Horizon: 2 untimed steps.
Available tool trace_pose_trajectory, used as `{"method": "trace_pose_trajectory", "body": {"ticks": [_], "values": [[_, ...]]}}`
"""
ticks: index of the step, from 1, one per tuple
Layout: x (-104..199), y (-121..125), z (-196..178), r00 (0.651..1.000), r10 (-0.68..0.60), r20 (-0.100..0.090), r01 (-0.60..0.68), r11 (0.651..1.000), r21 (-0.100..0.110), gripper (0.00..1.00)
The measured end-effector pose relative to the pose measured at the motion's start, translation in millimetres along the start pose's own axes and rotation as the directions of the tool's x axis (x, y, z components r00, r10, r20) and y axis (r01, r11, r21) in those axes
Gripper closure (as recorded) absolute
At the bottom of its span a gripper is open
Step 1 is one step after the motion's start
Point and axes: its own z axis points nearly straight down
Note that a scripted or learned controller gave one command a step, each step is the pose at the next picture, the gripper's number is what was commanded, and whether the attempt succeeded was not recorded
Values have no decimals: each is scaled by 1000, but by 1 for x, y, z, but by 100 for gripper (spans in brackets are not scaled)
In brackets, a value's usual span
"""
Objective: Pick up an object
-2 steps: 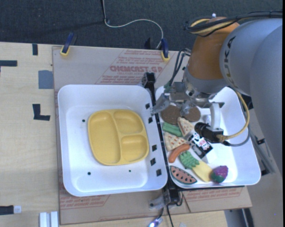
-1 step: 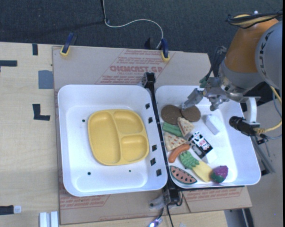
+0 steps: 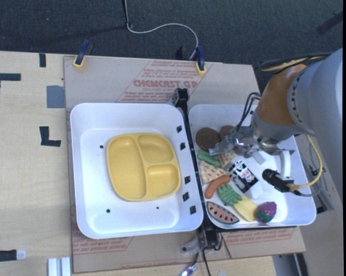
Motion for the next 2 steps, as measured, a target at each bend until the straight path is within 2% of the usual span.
{"method": "trace_pose_trajectory", "body": {"ticks": [1, 2], "values": [[2, 0, -14, 1000, -4, -1, 4, 1000, 1, 100], [94, -21, -107, 1000, -8, -2, 8, 1000, 3, 100]]}}
